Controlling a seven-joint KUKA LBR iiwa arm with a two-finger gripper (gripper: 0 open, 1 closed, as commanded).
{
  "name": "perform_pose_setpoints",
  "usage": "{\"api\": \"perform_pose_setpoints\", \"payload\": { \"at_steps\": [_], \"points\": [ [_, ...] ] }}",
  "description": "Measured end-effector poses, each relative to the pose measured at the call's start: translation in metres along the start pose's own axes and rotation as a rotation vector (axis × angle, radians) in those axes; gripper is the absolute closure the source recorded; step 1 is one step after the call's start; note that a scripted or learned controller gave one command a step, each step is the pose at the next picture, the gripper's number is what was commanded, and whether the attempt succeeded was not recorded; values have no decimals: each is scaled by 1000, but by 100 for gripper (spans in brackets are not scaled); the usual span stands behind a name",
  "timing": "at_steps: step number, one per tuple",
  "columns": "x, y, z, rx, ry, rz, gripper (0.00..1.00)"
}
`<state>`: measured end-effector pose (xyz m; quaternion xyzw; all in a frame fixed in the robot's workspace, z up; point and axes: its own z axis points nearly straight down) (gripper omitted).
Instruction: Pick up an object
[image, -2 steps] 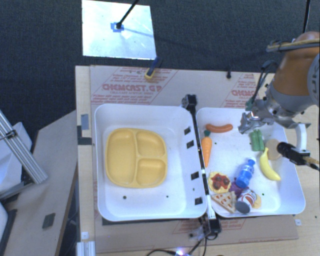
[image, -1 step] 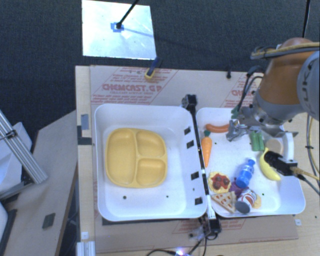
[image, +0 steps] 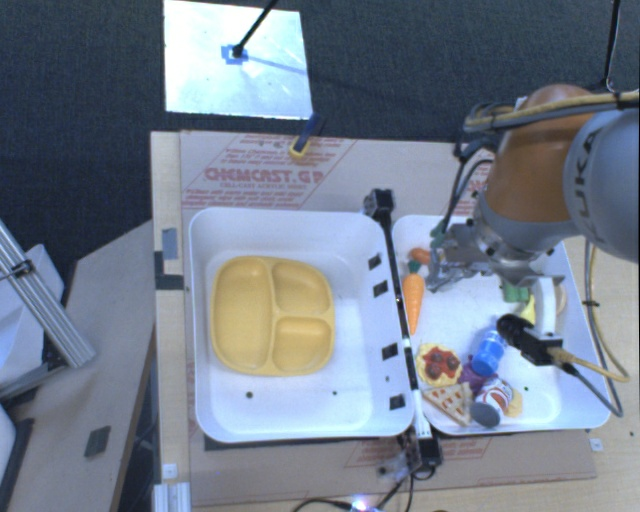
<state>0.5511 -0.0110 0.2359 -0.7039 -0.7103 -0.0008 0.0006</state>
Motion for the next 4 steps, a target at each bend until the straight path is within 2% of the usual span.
{"api": "perform_pose_setpoints", "payload": {
  "at_steps": [1,2,3,4],
  "points": [
    [50,-26,10,2,0,0,100],
    [37,-20,20,1,-2,9,100],
    [28,-29,16,0,-2,8,100],
    [41,-35,14,0,-1,4,100]
  ]
}}
